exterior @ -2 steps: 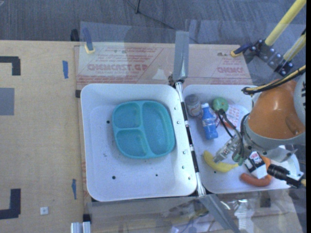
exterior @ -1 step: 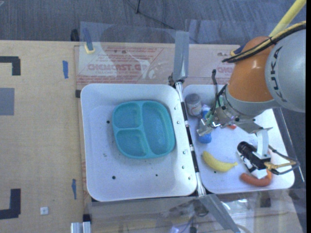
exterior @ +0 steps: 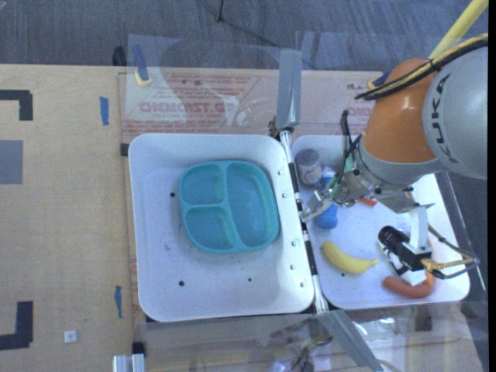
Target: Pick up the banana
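Note:
A yellow banana (exterior: 349,258) lies flat in the right bin (exterior: 449,285), near its front left part, curving up at both ends. My gripper (exterior: 319,204) hangs over the left side of that bin, up and to the left of the banana and apart from it. It sits right over a small blue object (exterior: 328,218). The grey arm with its orange band (exterior: 397,122) covers the bin's back right part.
A grey cup (exterior: 308,165) stands at the right bin's back left. An orange-red sausage-shaped thing (exterior: 408,287) lies near its front right corner. The left bin (exterior: 155,270) holds a teal divided plate (exterior: 230,206). A rim separates the two bins.

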Available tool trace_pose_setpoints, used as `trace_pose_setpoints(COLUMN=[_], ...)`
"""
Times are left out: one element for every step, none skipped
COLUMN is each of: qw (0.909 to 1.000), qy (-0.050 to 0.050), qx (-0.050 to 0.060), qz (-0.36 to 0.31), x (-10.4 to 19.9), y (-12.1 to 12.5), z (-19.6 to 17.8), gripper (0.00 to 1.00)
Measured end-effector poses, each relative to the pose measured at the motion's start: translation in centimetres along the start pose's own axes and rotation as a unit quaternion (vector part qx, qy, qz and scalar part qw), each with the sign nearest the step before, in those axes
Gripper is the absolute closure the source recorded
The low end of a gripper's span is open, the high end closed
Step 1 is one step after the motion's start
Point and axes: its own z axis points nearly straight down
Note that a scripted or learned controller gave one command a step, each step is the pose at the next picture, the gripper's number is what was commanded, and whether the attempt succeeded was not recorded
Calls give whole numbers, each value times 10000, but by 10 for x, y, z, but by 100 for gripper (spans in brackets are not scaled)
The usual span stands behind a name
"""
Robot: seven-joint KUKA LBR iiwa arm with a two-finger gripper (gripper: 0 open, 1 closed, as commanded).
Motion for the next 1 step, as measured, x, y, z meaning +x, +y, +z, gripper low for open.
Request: trace_pose_setpoints(qw=[9978], qy=[-2], qx=[-5], qz=[-662], x=[-32], y=[-34], z=[48], gripper=[0])
